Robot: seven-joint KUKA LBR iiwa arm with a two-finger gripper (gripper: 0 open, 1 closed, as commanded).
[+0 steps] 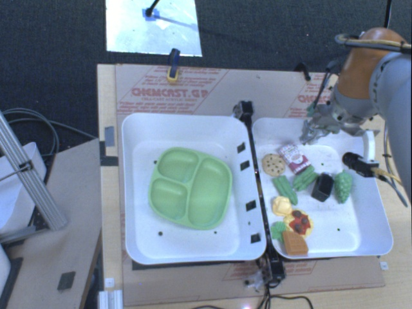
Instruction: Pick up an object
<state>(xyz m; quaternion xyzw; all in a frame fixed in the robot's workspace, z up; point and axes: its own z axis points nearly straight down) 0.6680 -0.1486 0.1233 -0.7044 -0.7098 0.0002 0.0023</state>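
the two-finger gripper (313, 134) is seen over the far edge of the right shallow white bin (370, 234), above bare floor and just beyond the small red-and-white packet (293, 158). whether its tips are spread or pressed together cannot be told, and nothing is seen between them. the candidate objects are clustered in that bin: the packet, a round speckled cookie (273, 165), green pea pods (295, 182), a black block (322, 187), a green broccoli-like piece (343, 185), a yellow piece (281, 205), a red-and-yellow slice (299, 223) and an orange block (295, 243). a pale green divided plate (191, 187) is left in the left white bin (138, 240). the packet is judged the nearest target; a clean descent is advised, centred on one piece, so that touching neighbours are not dragged along.
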